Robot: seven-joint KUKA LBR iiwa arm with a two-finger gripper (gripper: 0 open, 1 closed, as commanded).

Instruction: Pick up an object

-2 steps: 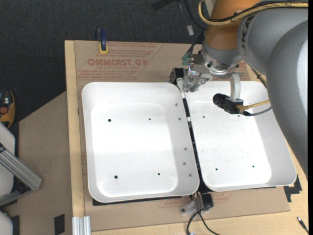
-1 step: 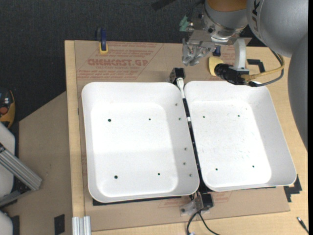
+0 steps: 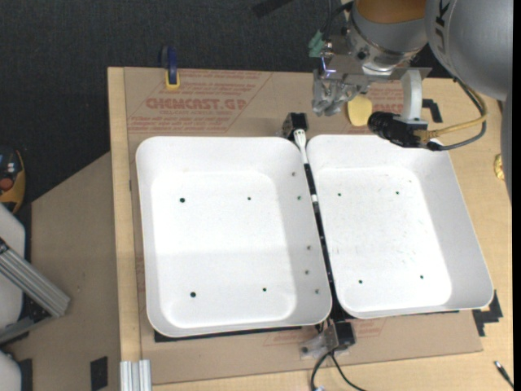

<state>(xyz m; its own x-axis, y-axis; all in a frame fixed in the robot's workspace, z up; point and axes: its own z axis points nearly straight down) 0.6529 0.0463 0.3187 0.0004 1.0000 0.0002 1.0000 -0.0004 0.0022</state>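
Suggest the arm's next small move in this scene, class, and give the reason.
Probably a slight shift and descent toward the yellowish object. The gripper hangs beyond the far rim of the right bin, just beside that object, and nothing shows between its fingers.

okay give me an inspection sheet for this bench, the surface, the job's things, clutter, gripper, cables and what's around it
Surface: brown board under two white bins; left bin, right bin, side by side.
Job's things: a small pale yellow object beside the gripper, beyond the right bin's far rim; whether it is gripped cannot be told.
Clutter: nothing seen.
Gripper: gripper raised past the bins' far edge.
Cables: yellow cable at the right bin's far corner; black cable at the near edge.
Surroundings: dark floor; blue-yellow clamp; aluminium rail at left.
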